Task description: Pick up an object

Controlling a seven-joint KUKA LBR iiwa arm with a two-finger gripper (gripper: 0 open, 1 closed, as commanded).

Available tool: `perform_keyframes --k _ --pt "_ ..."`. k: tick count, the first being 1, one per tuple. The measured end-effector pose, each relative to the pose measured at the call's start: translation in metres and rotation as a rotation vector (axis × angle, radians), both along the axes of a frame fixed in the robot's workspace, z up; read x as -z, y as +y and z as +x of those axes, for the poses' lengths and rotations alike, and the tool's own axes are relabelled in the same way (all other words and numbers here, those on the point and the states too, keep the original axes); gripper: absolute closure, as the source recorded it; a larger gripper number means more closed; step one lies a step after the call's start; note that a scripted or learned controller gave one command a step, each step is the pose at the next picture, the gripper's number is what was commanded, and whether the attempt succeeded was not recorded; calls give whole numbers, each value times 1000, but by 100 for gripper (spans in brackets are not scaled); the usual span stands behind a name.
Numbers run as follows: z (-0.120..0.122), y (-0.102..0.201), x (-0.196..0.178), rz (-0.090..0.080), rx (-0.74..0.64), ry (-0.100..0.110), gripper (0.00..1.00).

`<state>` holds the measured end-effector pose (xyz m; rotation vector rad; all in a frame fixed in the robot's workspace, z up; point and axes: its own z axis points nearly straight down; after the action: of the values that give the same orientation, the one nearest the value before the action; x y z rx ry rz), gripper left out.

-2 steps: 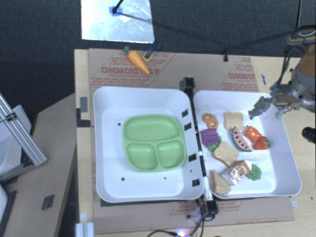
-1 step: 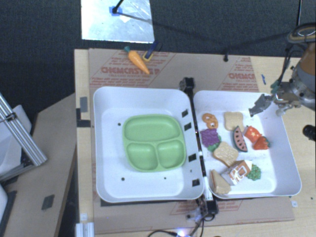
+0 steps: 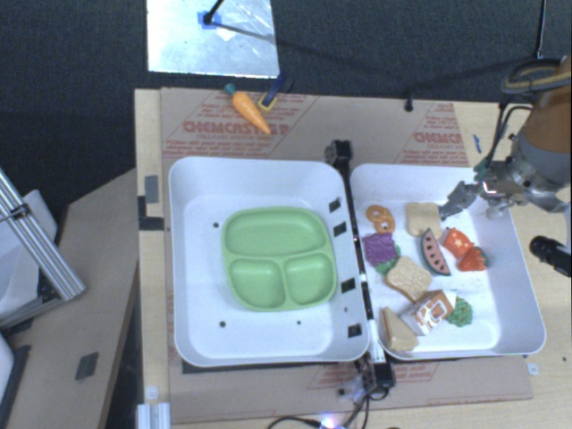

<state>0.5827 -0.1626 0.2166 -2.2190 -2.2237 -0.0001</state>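
In right bin [image 3: 514, 266], tool [image 3: 458, 199] hovers just above watermelon slice [image 3: 434, 251].

We note both white bins [image 3: 268, 179] as smooth, slightly glossy plastic. The green divided plate [image 3: 275, 257] looks matt plastic. Under the bins lies printed brown cardboard [image 3: 375, 119], dull and flat. A crinkled, shiny foil-like sheet [image 3: 212, 25] sits beyond the bench's far edge. The toy carrot [image 3: 249, 110] looks smooth plastic.

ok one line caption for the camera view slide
End effector over right bin of toy food; green tray in left bin.
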Motion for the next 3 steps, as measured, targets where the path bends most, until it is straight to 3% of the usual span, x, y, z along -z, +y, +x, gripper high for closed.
perform_keyframes --k 2,3 --pt "0 -7 113 0 1 1 0" --pt "5 -11 124 -10 3 -13 0"
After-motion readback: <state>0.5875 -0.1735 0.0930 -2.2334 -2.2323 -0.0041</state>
